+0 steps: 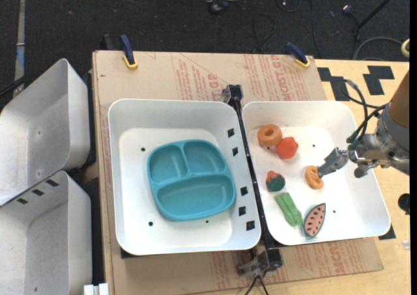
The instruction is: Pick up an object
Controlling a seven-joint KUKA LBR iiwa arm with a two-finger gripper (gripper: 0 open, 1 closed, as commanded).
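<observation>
From where I stand, 2 shallow white bins sit side by side on a brown cardboard-topped bench (195, 79). The left bin (124, 176) holds a teal divided plate (191, 178) with 3 compartments, lying flat near its middle. The right bin (365, 215) holds the small toys: an orange donut ring (269, 135) near the back, a red piece (287, 148) touching it on its right, a little green and red piece (275, 181) further forward, a green pod-shaped piece (287, 208) just in front of that, and a watermelon slice (314, 220) beside the pod near the bin's front wall.

The arm (397, 118) comes in from the right edge, and its gripper (328, 166) reaches low over the right bin. The tip sits right against a small orange ring-shaped toy (315, 177), which lies on the bin floor between the green and red piece and the gripper. I can't tell whether it has hold of the orange toy.

2 yellow-tipped clamps (129, 53) pin the board at the back edge.
</observation>
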